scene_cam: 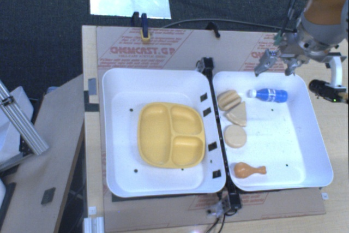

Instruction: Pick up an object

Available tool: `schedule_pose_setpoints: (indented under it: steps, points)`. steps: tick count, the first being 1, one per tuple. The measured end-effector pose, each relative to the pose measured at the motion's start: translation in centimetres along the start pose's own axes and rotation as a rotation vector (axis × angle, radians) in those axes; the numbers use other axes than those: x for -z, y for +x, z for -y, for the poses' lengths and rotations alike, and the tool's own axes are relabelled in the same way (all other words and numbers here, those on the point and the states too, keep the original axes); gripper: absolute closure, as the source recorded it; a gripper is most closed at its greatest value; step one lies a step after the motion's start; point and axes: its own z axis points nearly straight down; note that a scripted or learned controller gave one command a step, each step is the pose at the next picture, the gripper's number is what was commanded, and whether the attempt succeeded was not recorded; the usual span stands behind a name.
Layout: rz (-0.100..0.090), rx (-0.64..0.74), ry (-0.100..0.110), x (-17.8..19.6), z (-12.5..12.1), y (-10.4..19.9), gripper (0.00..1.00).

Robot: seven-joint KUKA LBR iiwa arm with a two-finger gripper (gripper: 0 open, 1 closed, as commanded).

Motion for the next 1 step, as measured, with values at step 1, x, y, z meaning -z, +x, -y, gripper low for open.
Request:
schedule_pose_setpoints:
  steps: [1]
  points:
    - [0.001, 0.002, -0.012, 0.78, -0.16, 0.03, 0.00]
